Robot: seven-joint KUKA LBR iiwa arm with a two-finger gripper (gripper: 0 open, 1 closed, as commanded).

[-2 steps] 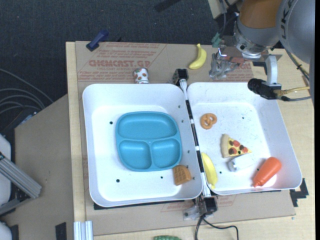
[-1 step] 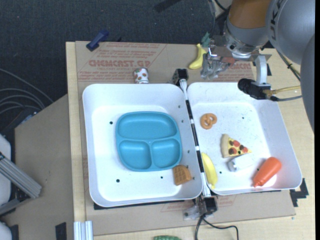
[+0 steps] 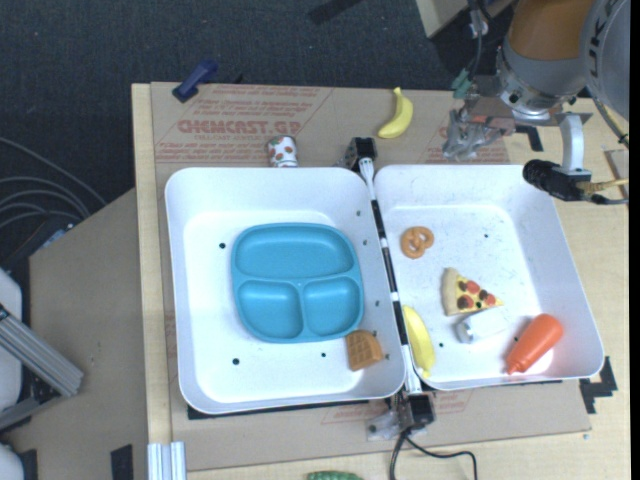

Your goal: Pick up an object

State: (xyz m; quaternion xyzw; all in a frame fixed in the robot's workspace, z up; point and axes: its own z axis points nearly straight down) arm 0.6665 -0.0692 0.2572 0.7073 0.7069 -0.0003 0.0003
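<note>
**Toy food waits in the right bin; arm parked beyond its far rim**

Nearest, an orange plastic carrot [image 3: 533, 343] lies slanted in the right white bin [image 3: 560, 258], near its front corner. A yellow plastic banana [image 3: 418, 339] rests against that bin's left wall, and a pizza-slice toy [image 3: 467, 294] sits mid-floor with a small brown pretzel [image 3: 417, 241] beyond it. In the left white bin [image 3: 190, 268] lie a blue divided plastic plate [image 3: 297, 279] and a tan waffle piece [image 3: 364, 349].

The carrot looks light, rigid and probably slick; gripping across its thicker middle seems safest.

Farthest, the gripper [image 3: 470, 140] hangs over the cardboard past the right bin's rim, holding nothing visible; its spread I cannot tell.
</note>
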